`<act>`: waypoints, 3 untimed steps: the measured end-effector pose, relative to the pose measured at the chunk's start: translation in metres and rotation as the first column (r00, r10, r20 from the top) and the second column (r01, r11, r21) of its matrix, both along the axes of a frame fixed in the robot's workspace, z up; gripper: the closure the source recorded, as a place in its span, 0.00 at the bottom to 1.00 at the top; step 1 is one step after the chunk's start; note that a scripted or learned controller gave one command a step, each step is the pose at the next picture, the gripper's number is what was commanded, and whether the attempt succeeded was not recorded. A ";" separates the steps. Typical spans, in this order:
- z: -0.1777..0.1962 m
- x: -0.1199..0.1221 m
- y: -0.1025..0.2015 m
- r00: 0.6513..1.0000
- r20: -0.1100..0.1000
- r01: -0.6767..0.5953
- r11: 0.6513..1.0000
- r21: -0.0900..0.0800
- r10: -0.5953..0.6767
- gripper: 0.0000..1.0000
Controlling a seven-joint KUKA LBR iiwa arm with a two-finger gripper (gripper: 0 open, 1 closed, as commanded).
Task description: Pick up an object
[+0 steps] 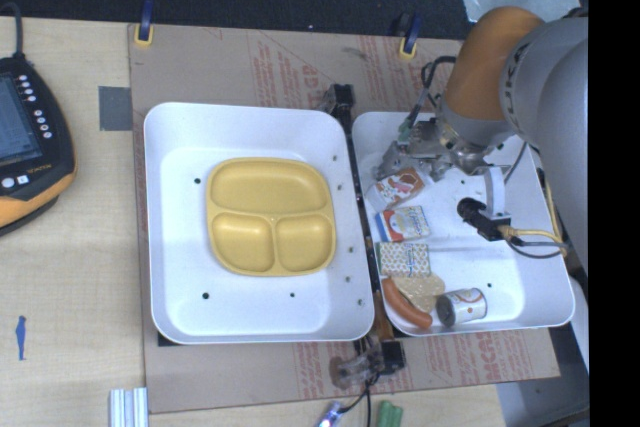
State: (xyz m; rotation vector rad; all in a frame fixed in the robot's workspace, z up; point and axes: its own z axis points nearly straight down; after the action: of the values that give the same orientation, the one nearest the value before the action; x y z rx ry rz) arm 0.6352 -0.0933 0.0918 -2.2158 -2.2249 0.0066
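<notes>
Grey arm (pixel 545 85) over right bin (pixel 530 300); fingers (pixel 410 160) above packets (pixel 402 205); grip state unclear

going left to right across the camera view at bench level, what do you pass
Handheld controller → left white bin → yellow divided tray → right white bin, with small packets and a can inside → gripper → grey arm

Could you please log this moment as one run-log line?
gripper: over right bin, far end | yellow tray: left bin | grasp: unseen
</notes>
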 end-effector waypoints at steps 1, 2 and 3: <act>0.002 0.011 -0.018 1.000 0.003 0.002 1.000 0.001 -0.002 0.00; 0.000 0.021 -0.015 1.000 0.003 0.001 1.000 0.002 -0.001 0.00; 0.000 -0.007 -0.011 1.000 0.001 0.000 1.000 0.000 0.000 0.00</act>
State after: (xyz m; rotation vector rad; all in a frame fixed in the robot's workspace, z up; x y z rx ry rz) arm 0.6278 -0.1040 0.0919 -2.2165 -2.2246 0.0059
